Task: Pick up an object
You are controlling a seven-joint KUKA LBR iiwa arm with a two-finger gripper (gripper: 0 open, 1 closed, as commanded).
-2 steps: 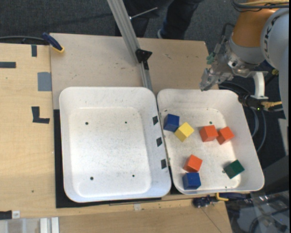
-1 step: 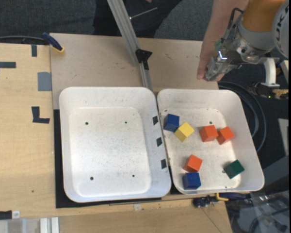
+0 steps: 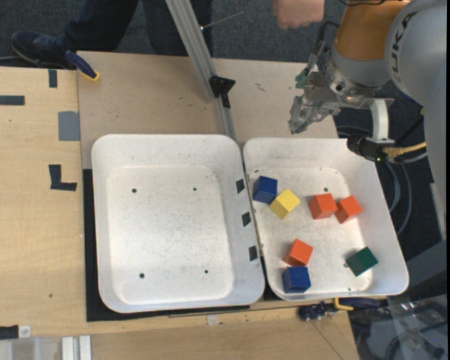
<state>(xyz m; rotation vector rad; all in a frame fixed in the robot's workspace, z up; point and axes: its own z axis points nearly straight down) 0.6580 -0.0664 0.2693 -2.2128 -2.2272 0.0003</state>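
The bench (image 3: 157, 103) is pale wood-grain board, with grey and black tape pieces stuck along its left side. The arm (image 3: 405, 28) comes in from the right, smooth grey casing with an orange band; the letters "UKA" can be read on the casing near the right edge. Two shallow white bins with rounded corners sit side by side on a black mat (image 3: 90, 276), their inner rims touching. Both are dull plastic, flecked with small dark specks.

The left bin (image 3: 105, 156) shows four small dark dots on its floor. The right bin (image 3: 390, 276) holds seven small cubes, all lying on its floor and none held. At the upper left a blue cube (image 3: 265, 188) is just beside a yellow cube (image 3: 286, 203). To their right two orange cubes touch: one (image 3: 322, 205) and another (image 3: 347, 208). Lower down a third orange cube (image 3: 299, 252) sits just above a second blue cube (image 3: 296, 279). A green cube (image 3: 362, 261) lies near the right rim, apart from the others.

A slanted metal bar (image 3: 191, 36) crosses the bench top towards the bins' joint.

The gripper (image 3: 303, 118) hangs above the bench just past the right bin's far rim, away from every cube; whether its claw is spread or pressed together cannot be told, as the tips blur into dark metal.
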